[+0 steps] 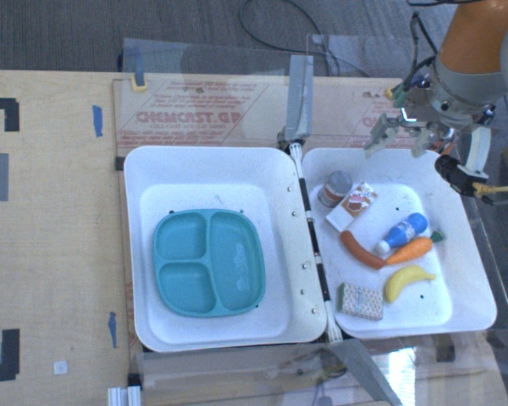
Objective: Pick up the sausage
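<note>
- your gripper (400, 137) hangs at the upper right of the frame, over the right bin's (466, 311) far rim, fingers spread and pinching nothing.
- the sausage (361, 251) lies mid-right in that bin, its lower end touching the carrot (410, 249), well apart from the gripper.
- a blue bottle (403, 232) sits just above them, a banana (405, 282) below.
- a teal divided plate (209, 262) rests in the left bin (144, 176).

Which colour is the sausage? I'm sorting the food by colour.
Reddish-brown, seen in the camera view: the sausage lies in the right bin.
</note>
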Available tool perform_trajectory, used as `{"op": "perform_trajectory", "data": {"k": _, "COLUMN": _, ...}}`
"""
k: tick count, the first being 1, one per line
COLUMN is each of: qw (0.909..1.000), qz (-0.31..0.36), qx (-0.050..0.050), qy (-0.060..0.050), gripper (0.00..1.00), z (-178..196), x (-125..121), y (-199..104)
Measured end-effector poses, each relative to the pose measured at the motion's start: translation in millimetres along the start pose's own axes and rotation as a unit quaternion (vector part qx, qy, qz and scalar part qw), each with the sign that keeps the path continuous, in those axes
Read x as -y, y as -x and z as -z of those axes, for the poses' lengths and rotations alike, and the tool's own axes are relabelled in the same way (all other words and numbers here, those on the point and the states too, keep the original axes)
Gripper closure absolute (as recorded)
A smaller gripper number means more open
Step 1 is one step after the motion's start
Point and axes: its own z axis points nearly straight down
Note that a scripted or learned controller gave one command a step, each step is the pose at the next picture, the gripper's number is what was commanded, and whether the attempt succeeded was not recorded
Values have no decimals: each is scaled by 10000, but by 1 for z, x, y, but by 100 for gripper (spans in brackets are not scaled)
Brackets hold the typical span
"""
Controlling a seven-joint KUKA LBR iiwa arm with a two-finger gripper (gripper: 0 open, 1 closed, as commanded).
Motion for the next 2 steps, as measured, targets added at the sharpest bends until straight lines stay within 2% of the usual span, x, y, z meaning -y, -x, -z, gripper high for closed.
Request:
{"op": "perform_trajectory", "data": {"k": 1, "qw": 9898, "qz": -1427, "qx": -9, "qy": -16, "gripper": 0, "z": -96, "x": 41, "y": 31}}
{"op": "perform_trajectory", "data": {"k": 2, "qw": 9782, "qz": -2077, "qx": -9, "qy": -14, "gripper": 0, "z": -89, "x": 99, "y": 31}}
